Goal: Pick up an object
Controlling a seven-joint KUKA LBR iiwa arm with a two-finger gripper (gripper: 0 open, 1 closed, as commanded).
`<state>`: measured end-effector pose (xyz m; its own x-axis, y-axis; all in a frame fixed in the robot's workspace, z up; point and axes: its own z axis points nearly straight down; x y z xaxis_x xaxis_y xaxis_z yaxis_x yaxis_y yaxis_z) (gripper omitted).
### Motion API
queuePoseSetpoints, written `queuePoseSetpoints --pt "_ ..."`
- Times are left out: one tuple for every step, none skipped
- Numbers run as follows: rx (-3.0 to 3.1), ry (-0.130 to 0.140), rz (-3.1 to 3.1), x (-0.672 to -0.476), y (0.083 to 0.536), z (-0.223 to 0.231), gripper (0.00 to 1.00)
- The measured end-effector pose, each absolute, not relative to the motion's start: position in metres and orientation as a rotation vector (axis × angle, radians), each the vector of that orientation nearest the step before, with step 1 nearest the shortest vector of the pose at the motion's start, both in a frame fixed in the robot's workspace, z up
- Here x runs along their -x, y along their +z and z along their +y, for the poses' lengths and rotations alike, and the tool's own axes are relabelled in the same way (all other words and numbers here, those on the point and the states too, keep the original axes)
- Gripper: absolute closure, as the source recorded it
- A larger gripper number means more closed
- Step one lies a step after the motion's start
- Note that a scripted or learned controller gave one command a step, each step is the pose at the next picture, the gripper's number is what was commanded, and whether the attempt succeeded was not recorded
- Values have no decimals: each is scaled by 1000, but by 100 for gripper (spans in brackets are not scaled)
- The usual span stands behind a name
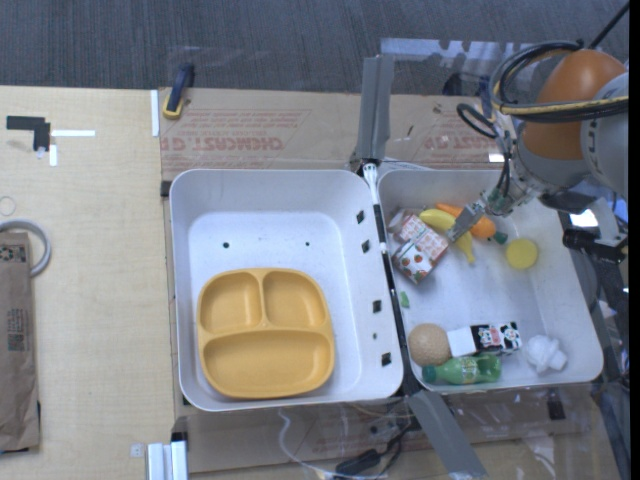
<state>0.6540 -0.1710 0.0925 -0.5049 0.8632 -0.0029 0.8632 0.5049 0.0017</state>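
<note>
1. The grey arm's jaws [468, 220] sit low in the right white bin [575, 298], touching a yellow banana-shaped toy [445, 224]; whether they grip it cannot be told.
2. Just right of the banana lies an orange round toy [484, 228], then a yellow disc [521, 255].
3. A yellow divided plate [266, 330] rests in the left white bin [190, 268].

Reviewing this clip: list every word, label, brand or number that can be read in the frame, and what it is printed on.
"CHEMCAST", red print seen upside down, on the cardboard sheet behind the bins; a second word after it starts with "G" and is cut off.
Brown paper bag at the left edge: dark printed marks, too small to read.
Small carton in the right bin: red and white graphics, blurred, unreadable.
Black and white box: pattern only, no legible text.
</note>
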Motion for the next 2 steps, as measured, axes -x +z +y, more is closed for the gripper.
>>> queuePoseSetpoints --pt "-1556 -1 2720 -655 103 -171 100" --pt "-1525 0 2743 -660 199 -115 100"
